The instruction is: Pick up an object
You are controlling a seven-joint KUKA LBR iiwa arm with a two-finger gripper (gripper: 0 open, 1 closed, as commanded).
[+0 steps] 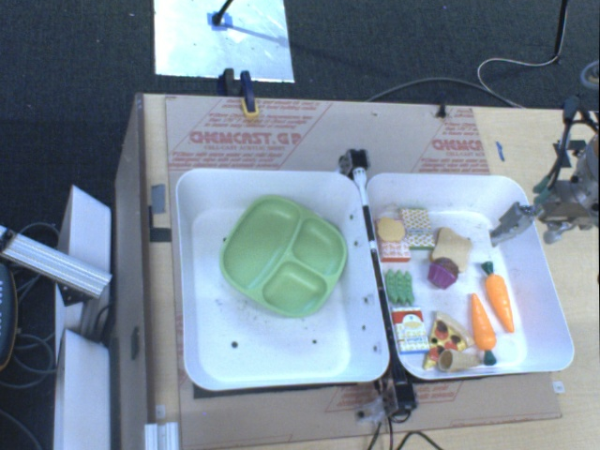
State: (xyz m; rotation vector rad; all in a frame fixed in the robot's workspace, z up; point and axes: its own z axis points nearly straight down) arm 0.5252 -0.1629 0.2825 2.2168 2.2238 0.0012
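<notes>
The right bin (544, 340) holds several toy foods. Among them are a round cookie (390, 229), a speckled cracker (416, 221), a bread slice (453, 244), a purple vegetable (443, 273), two orange carrots (500, 298) (482, 322), a green ridged piece (399, 287), a small red box (408, 329) and a pizza slice (448, 331). My gripper (532, 228) hangs over the bin's upper right corner, to the right of the bread slice and above the carrots. It looks open, with nothing between its fingers.
The left bin (202, 345) holds a green divided plate (284, 254), lying slightly tilted. A black rail (372, 251) with a clamp runs between the two bins. Cables (506, 64) lie on the floor behind the bench.
</notes>
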